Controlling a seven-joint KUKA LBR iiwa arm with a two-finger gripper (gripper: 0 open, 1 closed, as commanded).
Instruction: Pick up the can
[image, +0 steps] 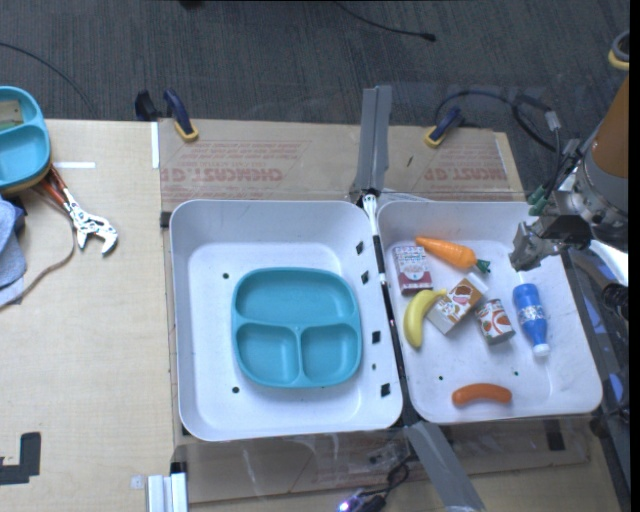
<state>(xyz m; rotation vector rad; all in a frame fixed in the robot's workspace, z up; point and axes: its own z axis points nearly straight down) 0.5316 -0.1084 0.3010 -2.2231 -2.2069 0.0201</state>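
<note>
A wooden bench on a dark carpeted floor.
The pale wood bench (90, 350) stood on grey carpet (280, 50) crossed by black cables (385, 22). Cardboard (250, 160) with red lettering lay at its far side, held by clamps (180, 115). A wrench (90, 228) lay near the left edge. Light was even.

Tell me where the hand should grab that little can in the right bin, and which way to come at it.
Grip the can across its middle, coming straight down from above. It seems to lie on its side, so its rounded flanks face up. The carton presses close on its left and the blue bottle lies to its right, so close the fingers along the can's freer ends if they fit.
</note>
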